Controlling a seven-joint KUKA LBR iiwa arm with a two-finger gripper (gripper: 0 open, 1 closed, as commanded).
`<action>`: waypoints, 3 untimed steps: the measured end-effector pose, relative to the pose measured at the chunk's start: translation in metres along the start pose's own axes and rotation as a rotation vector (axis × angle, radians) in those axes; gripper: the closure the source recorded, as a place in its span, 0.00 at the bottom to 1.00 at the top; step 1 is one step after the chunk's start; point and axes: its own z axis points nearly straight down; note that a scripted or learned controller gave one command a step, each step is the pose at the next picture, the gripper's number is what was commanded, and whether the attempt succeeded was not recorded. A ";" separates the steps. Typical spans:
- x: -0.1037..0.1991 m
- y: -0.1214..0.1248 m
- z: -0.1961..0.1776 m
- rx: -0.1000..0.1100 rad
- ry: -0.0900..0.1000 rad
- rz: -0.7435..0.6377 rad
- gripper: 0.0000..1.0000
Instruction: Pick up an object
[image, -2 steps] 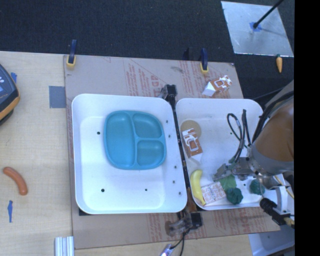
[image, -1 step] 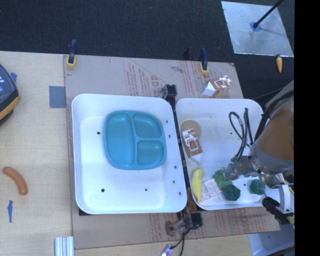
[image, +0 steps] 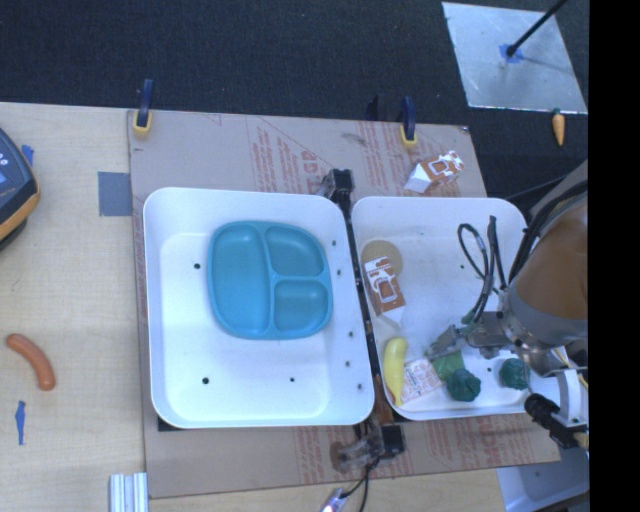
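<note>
We see the gripper (image: 452, 345) low in the right bin (image: 425, 212), near its front edge; whether it is spread or pinching we cannot tell. Just beside it lie a dark green piece (image: 462, 385) and a small teal piece (image: 513, 374), both close to the front wall. A banana (image: 394, 366) lies against the left wall, a packet (image: 422, 380) touching it, and a brown carton (image: 383, 283) sits behind them. The bin's rear half offers bare floor. In the left bin (image: 165, 300) a blue plate (image: 270, 279) rests, with open floor along the front and left edges. On the worktop (image: 70, 300) lies a sausage (image: 32, 360).
</note>
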 end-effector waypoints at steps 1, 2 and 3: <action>0.042 0.000 0.010 -0.001 0.002 0.002 0.00; 0.041 0.001 0.000 -0.001 0.000 0.000 1.00; -0.001 0.000 -0.063 -0.003 0.001 0.006 1.00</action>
